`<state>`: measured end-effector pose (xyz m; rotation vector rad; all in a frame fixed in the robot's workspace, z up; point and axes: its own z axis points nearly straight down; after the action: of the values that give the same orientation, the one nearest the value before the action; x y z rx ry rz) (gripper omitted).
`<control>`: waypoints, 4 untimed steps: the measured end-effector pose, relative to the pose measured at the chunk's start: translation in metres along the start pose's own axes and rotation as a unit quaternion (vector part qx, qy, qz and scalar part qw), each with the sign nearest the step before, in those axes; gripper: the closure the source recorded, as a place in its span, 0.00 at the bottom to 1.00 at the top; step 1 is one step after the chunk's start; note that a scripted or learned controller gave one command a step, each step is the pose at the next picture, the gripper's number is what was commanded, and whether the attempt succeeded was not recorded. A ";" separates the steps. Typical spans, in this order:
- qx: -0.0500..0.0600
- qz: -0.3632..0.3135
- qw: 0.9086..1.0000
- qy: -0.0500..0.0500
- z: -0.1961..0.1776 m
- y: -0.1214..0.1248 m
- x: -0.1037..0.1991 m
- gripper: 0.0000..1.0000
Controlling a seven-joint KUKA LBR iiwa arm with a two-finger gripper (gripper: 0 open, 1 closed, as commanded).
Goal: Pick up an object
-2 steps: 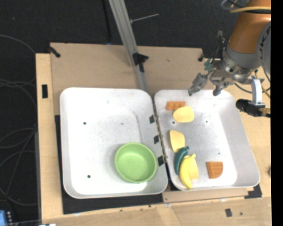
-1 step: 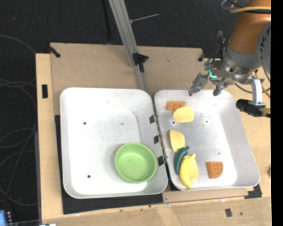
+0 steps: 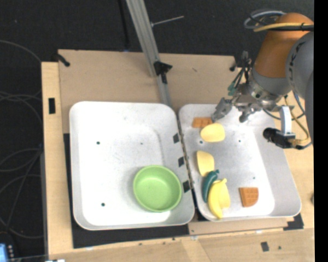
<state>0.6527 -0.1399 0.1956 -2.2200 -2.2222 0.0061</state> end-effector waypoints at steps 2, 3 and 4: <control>0.000 -0.001 1.000 0.000 0.097 0.008 0.002 0.00; -0.004 -0.001 1.000 0.000 0.082 0.010 0.001 1.00; -0.005 -0.001 1.000 0.001 0.037 0.016 -0.002 1.00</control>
<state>0.6682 -0.1423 0.1585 -2.2216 -2.2283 -0.0068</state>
